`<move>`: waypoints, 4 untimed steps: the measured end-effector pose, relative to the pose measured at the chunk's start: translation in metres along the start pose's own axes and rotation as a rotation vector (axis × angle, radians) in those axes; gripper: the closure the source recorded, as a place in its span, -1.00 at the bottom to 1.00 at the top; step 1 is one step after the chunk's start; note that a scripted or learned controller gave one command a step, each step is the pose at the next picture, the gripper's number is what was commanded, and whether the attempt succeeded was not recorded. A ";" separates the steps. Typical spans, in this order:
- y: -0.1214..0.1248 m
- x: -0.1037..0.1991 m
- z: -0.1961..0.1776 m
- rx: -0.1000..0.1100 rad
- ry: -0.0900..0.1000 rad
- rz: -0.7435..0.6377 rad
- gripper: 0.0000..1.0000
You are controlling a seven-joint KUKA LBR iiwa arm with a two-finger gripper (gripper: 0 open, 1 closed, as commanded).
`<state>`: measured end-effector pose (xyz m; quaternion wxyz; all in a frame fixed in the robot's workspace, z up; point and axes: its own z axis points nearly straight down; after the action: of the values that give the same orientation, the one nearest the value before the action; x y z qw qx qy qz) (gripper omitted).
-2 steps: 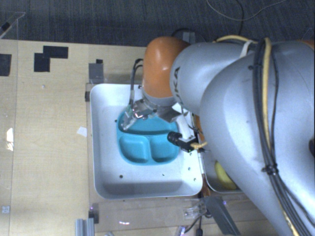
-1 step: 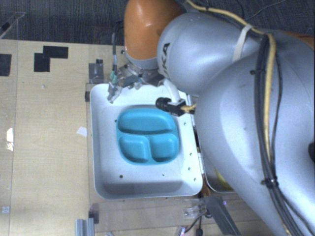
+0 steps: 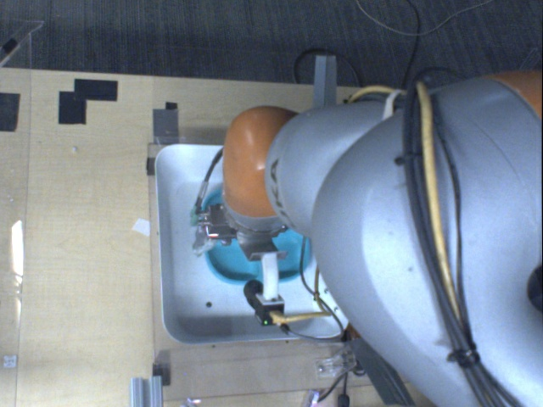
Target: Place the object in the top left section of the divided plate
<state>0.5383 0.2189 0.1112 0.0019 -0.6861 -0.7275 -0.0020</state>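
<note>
Arm (image 3: 382, 227) pretty much parked over the bin (image 3: 174, 253).
Plate (image 3: 222, 265) mostly hidden mid-frame, bin's left strip bare; can't tell the jaws' state.

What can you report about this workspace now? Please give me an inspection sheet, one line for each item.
Surface: light wooden bench bearing a shallow white bin.
Job's things: blue divided plate lies in the bin, mostly covered by the arm; its sections and the object cannot be made out.
Clutter: small white scrap on the bench left of the bin.
Grippers: gripper sits low over the plate's left part, seen from above.
Cables: yellow and black cables run along the arm; a thin cable loops on the floor.
Surroundings: dark carpet beyond the bench; black markers on the bench top.
</note>
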 end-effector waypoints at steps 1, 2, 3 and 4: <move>0.035 0.007 -0.100 -0.005 -0.003 -0.086 -1.00; -0.035 -0.006 0.001 -0.029 0.008 -0.048 -1.00; 0.006 -0.026 -0.016 -0.003 -0.003 -0.053 -1.00; 0.104 -0.012 -0.094 -0.007 -0.004 -0.060 -1.00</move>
<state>0.6425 0.2129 0.2052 -0.0019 -0.6641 -0.7476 -0.0033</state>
